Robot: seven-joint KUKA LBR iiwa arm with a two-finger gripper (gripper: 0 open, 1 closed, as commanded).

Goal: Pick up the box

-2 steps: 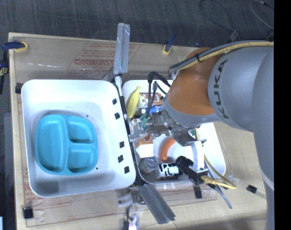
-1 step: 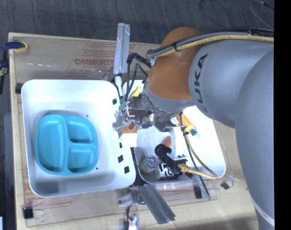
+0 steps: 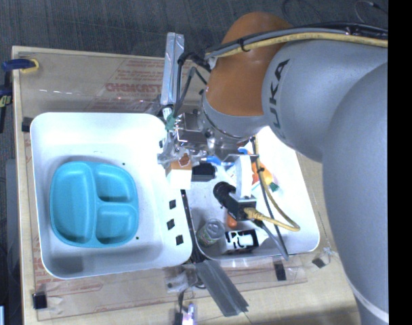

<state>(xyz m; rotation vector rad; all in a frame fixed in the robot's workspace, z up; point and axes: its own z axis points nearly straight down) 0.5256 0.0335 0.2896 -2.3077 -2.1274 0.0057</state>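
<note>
Fingertips cannot be made out under the wrist, so I cannot tell their spread or whether they hold anything; the gripper hangs over the near-left part of the right bin, beside the divider. No box is clearly identifiable among the clutter there, so its long axis is unreadable. Risk: closing on the wrong item. The left bin holds a blue divided tray.

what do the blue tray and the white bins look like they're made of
Blue tray: likely moulded plastic, smooth and matte, with rounded compartments and an even colour. White bins: probably thin formed plastic, slightly glossy, with soft rounded rims and bright glare on the walls.
</note>
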